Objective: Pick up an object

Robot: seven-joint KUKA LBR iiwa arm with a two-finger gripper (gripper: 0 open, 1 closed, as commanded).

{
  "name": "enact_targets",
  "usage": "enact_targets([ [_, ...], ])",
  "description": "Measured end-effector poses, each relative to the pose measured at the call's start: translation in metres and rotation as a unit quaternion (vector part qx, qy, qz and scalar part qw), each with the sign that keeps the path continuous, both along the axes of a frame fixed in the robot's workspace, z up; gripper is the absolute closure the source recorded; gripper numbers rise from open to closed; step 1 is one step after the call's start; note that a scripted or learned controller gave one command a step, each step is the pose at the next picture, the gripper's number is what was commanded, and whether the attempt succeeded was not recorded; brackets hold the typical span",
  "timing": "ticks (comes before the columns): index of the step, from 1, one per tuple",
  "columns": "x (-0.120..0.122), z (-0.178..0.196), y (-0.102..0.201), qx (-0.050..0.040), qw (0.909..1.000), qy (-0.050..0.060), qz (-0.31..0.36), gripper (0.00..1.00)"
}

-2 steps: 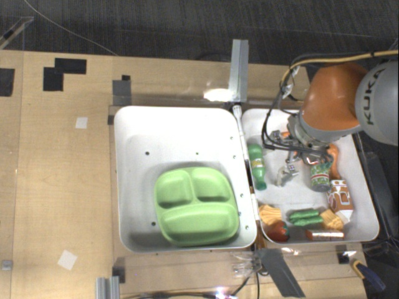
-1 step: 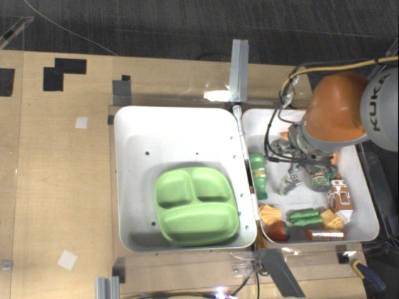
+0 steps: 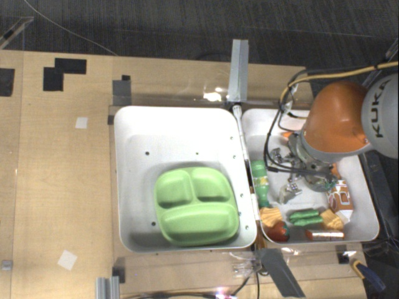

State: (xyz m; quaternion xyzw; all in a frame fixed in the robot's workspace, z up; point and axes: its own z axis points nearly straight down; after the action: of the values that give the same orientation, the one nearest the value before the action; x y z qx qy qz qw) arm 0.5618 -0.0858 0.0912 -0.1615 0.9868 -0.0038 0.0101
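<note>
My gripper (image 3: 290, 190) hangs low inside the right bin (image 3: 370, 224), under the arm's orange band (image 3: 335, 118). Just left of it, against the bin's left wall, lies a green bottle-shaped toy (image 3: 259, 183). In front of the gripper lies a green ridged piece (image 3: 303, 217), flanked by a yellow crinkled piece (image 3: 270, 216) on its left and another yellow piece (image 3: 331, 218) on its right. A red piece (image 3: 278, 232) and an orange-red stick (image 3: 324, 234) lie by the front wall. To the gripper's right stands a red-and-white packet (image 3: 340, 199). The arm hides the bin's back part.
The left bin (image 3: 143, 136) holds a light green divided tray (image 3: 196, 205) in its front half. A grey metal post (image 3: 237, 73) rises behind the divider between the bins. Black cables (image 3: 274, 142) loop off the wrist over the right bin.
</note>
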Motion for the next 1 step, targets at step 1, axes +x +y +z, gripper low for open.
enact_targets([
  [1, 0.076, -0.0025, -0.0067, 0.0018, 0.9992, 0.003, 0.039, 0.0],
])
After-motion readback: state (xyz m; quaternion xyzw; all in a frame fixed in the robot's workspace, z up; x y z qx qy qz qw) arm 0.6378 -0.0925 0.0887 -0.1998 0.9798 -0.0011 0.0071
